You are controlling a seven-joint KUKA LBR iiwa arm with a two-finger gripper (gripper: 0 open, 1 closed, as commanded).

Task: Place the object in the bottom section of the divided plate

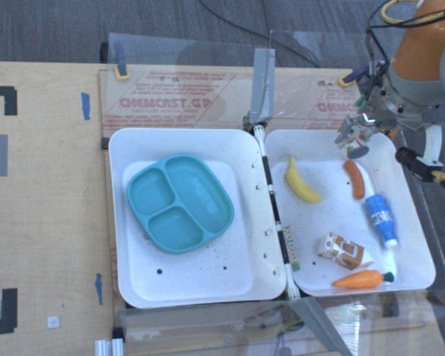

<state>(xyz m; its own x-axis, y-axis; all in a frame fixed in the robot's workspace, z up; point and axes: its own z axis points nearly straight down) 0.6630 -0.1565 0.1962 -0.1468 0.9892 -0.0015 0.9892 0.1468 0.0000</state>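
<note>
Light plywood surface (44, 221) with black corner marks and blue tape bits, grey floor behind; board behind the bins reads roughly "CHEMCAST GP". Teal divided plate (180, 202) in left bin (200, 280); banana (302, 182), sausage (354, 179), blue bottle (380, 219), carton (342, 251), carrot (362, 279) lie in right bin (419, 258). End effector (358, 136) over right bin's far corner; grip state cannot be told.

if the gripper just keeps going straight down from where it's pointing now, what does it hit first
Probably the top end of the sausage, which lies just below the gripper in the right bin; depth is unclear, so it could meet the bin's floor beside it.

Robotics lab: bench (44, 199), paired white bins (126, 273).
</note>
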